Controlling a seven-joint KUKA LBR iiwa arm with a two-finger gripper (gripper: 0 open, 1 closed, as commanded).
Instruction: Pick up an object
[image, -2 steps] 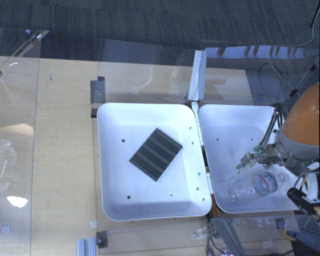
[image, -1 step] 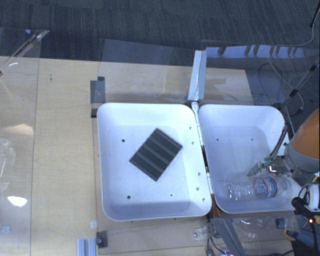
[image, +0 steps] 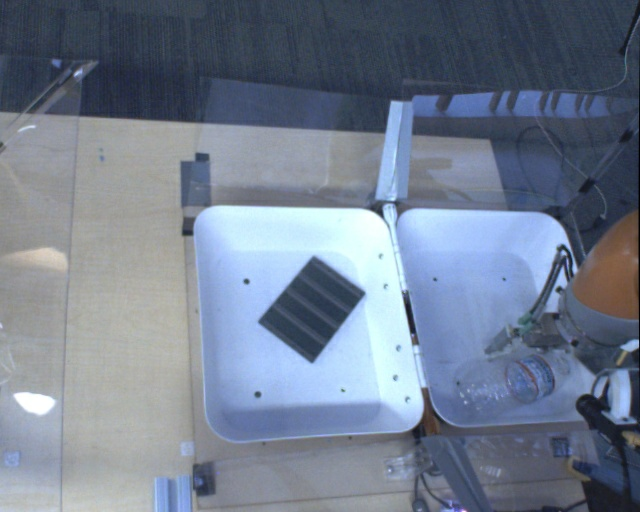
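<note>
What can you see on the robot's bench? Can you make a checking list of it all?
Surface: a pale wooden bench bearing two shallow white bins side by side, the left bin and the right bin.
Job's things: a dark ribbed slab lies flat and turned at an angle in the left bin; a clear bottle lies on its side in the right bin.
Clutter: nothing seen.
Claw: the claw is low in the right bin, just above the bottle; I cannot tell whether it grips it.
Cables: dark cables run along the arm and trail off past the bench at upper right.
Surroundings: dark carpet beyond the bench, clear panels at left.
</note>
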